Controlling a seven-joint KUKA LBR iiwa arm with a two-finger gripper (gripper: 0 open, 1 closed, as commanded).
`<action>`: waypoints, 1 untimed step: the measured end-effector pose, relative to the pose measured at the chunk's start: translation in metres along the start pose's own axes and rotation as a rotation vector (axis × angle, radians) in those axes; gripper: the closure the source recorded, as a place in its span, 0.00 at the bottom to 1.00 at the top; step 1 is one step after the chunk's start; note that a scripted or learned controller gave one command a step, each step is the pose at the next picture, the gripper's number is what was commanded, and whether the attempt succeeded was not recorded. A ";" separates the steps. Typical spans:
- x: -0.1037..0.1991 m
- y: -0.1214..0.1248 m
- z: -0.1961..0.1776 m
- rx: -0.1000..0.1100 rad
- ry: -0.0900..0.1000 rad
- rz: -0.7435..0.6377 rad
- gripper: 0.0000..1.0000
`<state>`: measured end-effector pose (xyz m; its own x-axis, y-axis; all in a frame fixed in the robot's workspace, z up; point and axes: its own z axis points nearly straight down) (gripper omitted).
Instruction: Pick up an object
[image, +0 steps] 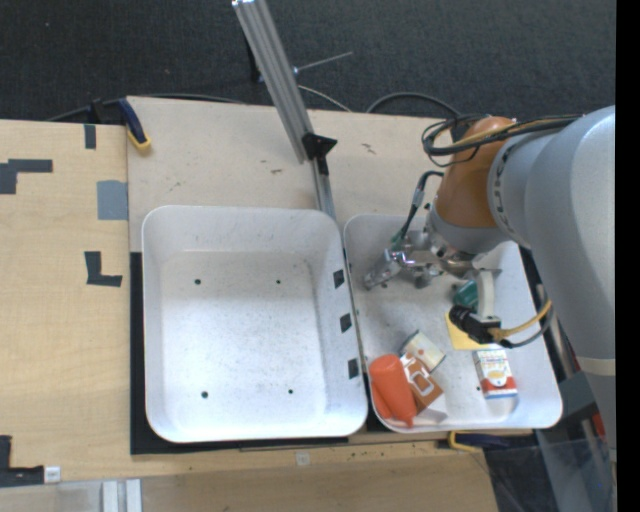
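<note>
Several objects, orange cylinder (392, 388) near front, well apart from jaws (385, 272)

Wooden bench (60, 330), two white bins (240, 225) side by side

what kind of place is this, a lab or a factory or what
Probably a robotics lab set up for grasping trials: a grey arm reaches over two white bins, small items like an orange object lie loose, and tape marks dot the wooden bench.
</note>
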<state>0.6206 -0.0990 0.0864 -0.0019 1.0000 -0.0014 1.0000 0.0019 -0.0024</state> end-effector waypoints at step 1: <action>0.001 0.000 -0.012 0.000 0.001 -0.001 1.00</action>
<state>0.6209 -0.0981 0.0982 -0.0024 1.0000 -0.0002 1.0000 0.0024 -0.0021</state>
